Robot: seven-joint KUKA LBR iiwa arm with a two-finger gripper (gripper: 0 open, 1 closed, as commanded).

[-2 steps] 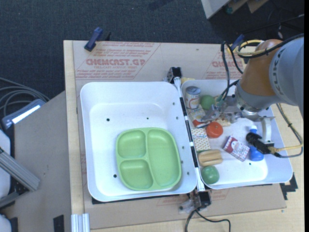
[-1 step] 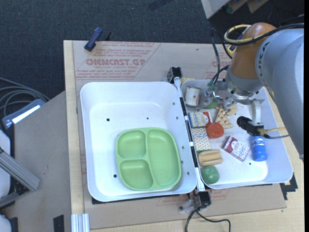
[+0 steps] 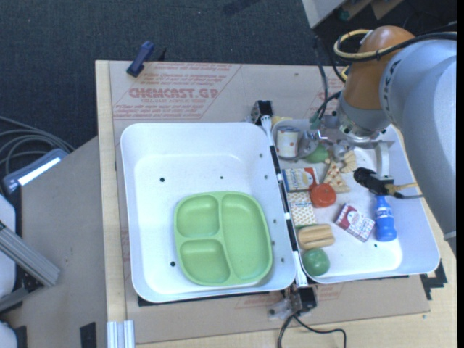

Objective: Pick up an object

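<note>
A brown board (image 3: 181, 93) printed with red lettering covers the bench, seen from above at a slant. Two shallow white bins sit side by side on it, their inner rims touching.

The grey arm (image 3: 428, 100), with its orange band, comes in from the right and bends down over the far end of the right bin (image 3: 413, 245). Its gripper (image 3: 328, 140) hangs low there, just above a cluster of small items. From this angle it is not possible to tell whether it is spread or closed, and nothing is visibly held.

The left bin (image 3: 145, 151) holds a pale green divided plate (image 3: 222, 236) with three compartments, lying flat toward the near end.

All the small things lie in the right bin:
- A small white cup (image 3: 288, 142) stands at the far left corner, just beside the gripper.
- A blue bottle (image 3: 385, 220) lies on the right side.
- A red and white box (image 3: 354, 222) lies just left of the bottle.
- A tan roll (image 3: 315, 235) lies near the left wall.
- A green ball (image 3: 316, 261) sits in front of the roll, at the near corner.
- A red round piece (image 3: 323, 194) sits in the middle.
- Pale crackers (image 3: 335, 171) lie just behind the red piece, beneath the gripper.

A small blue clip (image 3: 140, 59) rests at the board's far left corner, well apart from both bins.
</note>
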